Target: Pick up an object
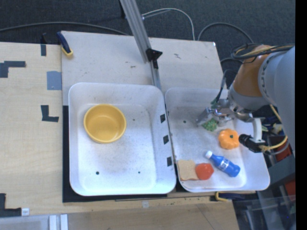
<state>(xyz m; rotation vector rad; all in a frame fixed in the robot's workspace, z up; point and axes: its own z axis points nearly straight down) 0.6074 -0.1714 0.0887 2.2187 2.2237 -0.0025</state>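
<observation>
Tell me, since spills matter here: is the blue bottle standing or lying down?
Lying down. The blue bottle rests on its side on the right bin floor, white cap pointing up-left.

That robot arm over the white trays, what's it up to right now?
It is trying to pick something up. The gripper is down in the right bin, right at a small green object; whether it has a hold on it cannot be told from here. Nearby lie an orange toy, a blue bottle, a red piece and a tan block. The left bin holds a yellow bowl.
</observation>
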